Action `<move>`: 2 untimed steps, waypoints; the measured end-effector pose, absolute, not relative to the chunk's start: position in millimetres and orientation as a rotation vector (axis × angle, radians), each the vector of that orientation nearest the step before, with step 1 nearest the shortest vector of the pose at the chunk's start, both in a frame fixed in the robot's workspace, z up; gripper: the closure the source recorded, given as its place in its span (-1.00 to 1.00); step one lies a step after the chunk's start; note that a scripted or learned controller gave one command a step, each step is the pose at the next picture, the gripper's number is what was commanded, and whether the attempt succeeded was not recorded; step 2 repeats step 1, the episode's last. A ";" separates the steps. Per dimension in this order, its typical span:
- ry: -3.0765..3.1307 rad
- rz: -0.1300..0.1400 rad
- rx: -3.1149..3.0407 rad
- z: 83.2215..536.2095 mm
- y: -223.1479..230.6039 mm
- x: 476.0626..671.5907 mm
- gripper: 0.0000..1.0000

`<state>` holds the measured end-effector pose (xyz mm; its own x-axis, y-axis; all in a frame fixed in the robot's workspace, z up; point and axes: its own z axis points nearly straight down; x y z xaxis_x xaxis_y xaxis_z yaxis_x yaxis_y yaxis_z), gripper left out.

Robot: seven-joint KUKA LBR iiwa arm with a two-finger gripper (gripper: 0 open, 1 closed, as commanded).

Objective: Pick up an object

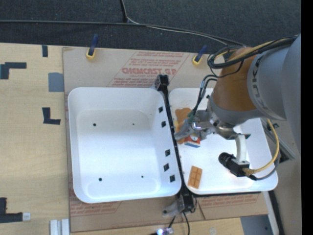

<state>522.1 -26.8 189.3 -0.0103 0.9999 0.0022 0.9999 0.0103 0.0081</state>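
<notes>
Red-blue object (193,142) — just below gripper (188,128)

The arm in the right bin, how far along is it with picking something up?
Done: the arm has reached down into the right bin. In hand: its gripper sits low among small items by the divider. Left: nothing is visibly lifted; the orange block lies untouched.

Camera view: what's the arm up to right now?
The arm's gripper is down in the right bin, by its left wall, among a small cluster of objects. Whether it has hold of anything can't be told. An orange block lies apart near the bin's front edge. The left bin sits alongside.
</notes>
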 end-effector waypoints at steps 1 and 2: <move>2.230 0.000 2.217 214.5 16.7 488.0 1.00; 2.230 0.000 2.217 214.5 16.7 488.0 1.00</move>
